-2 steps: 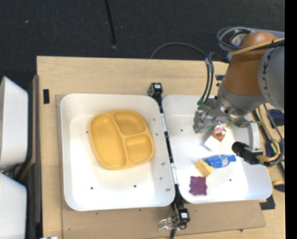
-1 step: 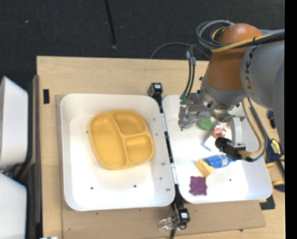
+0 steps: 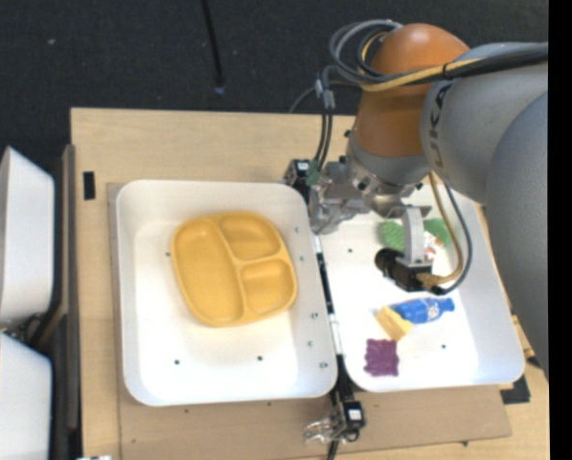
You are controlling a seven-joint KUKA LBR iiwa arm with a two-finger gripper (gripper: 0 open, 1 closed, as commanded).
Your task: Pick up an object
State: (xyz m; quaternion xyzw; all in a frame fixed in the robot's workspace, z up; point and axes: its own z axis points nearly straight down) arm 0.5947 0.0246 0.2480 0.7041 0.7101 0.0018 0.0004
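A yellow divided plate [image 3: 234,268] lies in the left bin [image 3: 132,353]. In the right bin [image 3: 477,353] sit a purple piece [image 3: 382,356], a blue object [image 3: 424,310] and something green [image 3: 396,232], under the grey arm [image 3: 477,113]
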